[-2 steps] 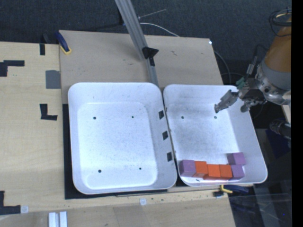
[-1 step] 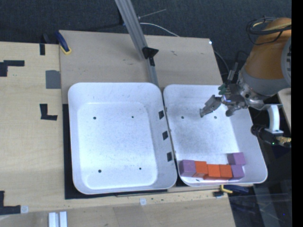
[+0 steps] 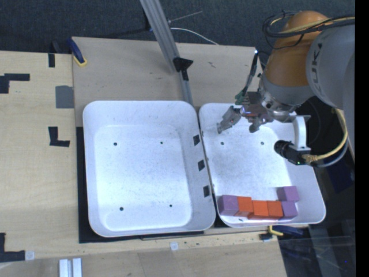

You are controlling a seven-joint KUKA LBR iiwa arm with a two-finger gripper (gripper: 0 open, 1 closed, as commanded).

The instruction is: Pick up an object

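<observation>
In the upper part of the right bin (image 3: 300, 172) our end effector (image 3: 239, 122) hangs with fingers spread apart, gripping nothing; the blocks (image 3: 259, 205) lie well below it, a row running left-right along the bin's lower wall

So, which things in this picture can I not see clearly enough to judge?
- Blocks in the right bin, camera view: the purple and orange pieces are packed together along the near rim, so their exact count and whether any are stacked is unclear.
- Gripper, camera view: small and blurred; the wrist above hides part of it.
- Arm, camera view: cut off by the right edge.
</observation>
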